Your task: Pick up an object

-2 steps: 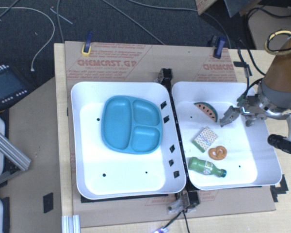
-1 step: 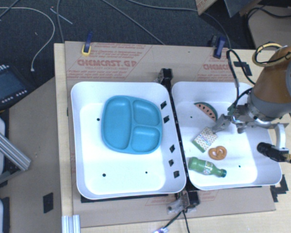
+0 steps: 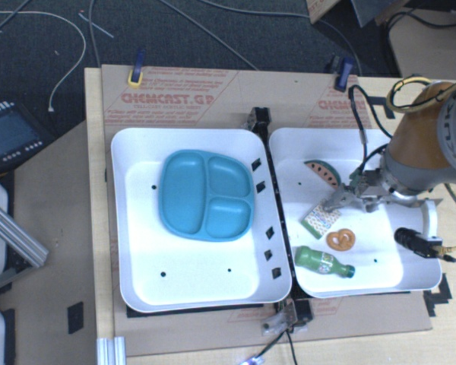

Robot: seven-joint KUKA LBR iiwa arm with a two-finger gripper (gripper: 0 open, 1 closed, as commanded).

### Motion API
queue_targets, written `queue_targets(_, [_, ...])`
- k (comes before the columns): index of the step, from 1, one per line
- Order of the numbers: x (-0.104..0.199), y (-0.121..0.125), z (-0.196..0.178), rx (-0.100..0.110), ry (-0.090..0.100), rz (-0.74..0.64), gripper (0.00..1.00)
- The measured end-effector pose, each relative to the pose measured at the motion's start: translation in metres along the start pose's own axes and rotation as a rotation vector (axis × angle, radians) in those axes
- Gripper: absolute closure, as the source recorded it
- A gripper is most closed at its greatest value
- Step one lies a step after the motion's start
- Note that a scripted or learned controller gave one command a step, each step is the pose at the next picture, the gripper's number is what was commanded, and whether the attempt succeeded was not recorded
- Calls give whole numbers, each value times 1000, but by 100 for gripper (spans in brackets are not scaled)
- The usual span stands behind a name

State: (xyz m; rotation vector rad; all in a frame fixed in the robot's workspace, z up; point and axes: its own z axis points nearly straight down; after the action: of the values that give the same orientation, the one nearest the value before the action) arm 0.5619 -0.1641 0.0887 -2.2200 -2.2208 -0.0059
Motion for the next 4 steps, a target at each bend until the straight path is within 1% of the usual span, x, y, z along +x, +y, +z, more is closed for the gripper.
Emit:
queue_targets(1, [1,3,-14,-11,0,-1,100])
queue_targets(2, [-4,1,-77,-5,-6,0,100])
queue_targets(3, [-4,3,-127,-6,-6,-1,100])
queue_targets(4, [58,10,-136,-2,-1,-7,100])
